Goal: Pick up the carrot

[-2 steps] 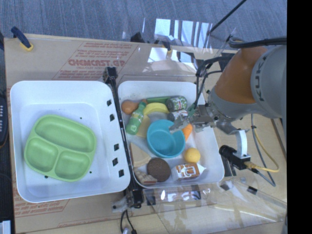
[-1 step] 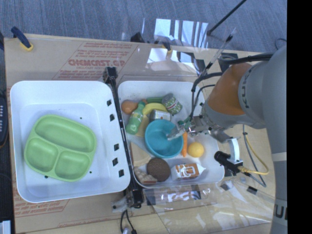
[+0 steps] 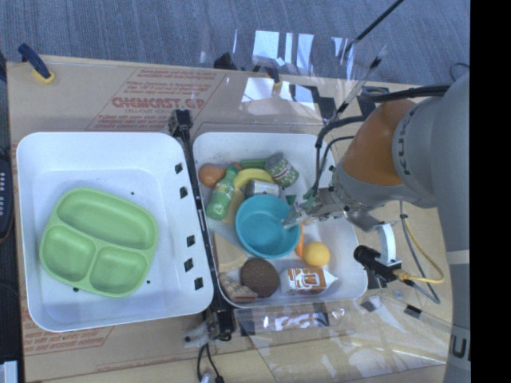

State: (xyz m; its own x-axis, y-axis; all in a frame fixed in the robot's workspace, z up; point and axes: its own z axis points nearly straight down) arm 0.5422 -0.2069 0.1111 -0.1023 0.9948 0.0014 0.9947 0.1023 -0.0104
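A grey arm with an orange band reaches into the right shallow white bin (image 3: 209,238), its gripper (image 3: 302,211) hovering at the rim of a round blue plastic bowl (image 3: 266,225); whether its fingers are apart cannot be told. The small orange carrot (image 3: 211,174) lies at the bin's upper left corner, beside a green bottle (image 3: 221,197) and yellow banana (image 3: 252,177). The left white bin (image 3: 32,254) holds a green three-compartment plate (image 3: 97,240).
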